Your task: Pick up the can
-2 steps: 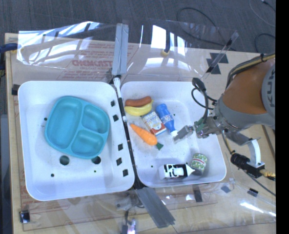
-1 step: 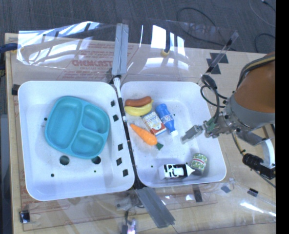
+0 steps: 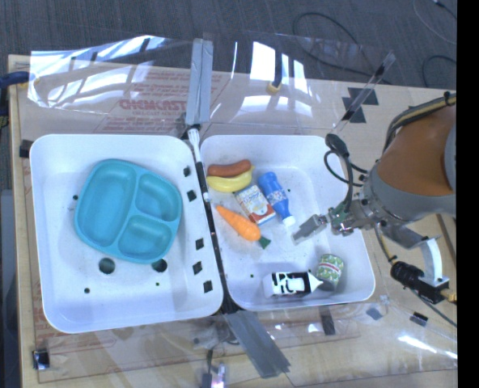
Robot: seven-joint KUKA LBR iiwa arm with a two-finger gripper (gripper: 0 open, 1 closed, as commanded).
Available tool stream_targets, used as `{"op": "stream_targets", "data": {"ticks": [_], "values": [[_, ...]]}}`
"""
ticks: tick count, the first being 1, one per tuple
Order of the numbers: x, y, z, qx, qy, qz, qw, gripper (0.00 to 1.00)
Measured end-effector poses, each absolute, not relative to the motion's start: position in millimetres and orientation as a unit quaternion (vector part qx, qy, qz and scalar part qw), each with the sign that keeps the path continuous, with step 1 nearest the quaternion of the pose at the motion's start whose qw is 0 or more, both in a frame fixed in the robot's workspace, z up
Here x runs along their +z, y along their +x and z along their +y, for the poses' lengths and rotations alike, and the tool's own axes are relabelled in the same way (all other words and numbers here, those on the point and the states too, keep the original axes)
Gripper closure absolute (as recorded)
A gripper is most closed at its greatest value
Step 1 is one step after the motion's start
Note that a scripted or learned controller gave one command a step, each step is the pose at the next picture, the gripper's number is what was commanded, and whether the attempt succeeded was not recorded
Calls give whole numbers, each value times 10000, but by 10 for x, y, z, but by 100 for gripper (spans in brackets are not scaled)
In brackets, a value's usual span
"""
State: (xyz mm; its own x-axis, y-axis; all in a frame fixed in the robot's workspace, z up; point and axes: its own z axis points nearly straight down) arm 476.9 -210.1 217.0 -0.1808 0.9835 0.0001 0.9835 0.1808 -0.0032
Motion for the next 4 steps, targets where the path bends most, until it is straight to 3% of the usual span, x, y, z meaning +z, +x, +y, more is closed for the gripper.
{"op": "stream_targets", "data": {"ticks": [1,2,3,4], "values": [[1944,4769,-2096,10,-6244,-7811,15,0],[2690,4793,-2113,2,-6102,-7923,-10,0],[2236,4770,-2099,12,-6186,-7857,11,0],[2208,4771,-2095,7,-6112,-7915,16,0]]}}
